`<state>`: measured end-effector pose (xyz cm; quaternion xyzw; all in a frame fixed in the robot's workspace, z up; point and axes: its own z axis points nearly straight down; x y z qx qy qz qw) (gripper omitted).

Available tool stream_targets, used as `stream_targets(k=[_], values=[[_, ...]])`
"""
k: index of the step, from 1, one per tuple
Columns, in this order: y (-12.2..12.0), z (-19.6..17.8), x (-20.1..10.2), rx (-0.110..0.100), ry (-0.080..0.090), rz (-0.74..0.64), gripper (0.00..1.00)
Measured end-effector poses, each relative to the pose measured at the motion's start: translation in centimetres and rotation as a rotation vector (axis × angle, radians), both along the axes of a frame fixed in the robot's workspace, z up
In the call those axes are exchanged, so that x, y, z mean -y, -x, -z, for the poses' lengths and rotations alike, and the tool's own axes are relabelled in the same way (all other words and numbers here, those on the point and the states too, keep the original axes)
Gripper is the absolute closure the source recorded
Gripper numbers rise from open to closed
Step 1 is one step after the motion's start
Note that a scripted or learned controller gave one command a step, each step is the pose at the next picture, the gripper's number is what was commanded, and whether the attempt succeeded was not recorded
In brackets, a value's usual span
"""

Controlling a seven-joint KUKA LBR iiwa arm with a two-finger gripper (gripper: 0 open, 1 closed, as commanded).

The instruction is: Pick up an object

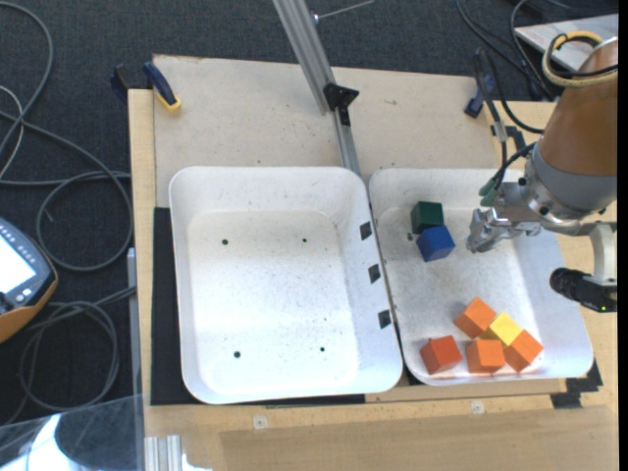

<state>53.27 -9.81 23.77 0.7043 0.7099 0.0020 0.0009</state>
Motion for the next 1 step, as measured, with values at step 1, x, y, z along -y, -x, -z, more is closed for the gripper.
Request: stream_targets(k=[1], values=[[-1.01,-0.91,-5.52,-0.001,0.000,0.000,1.00]])
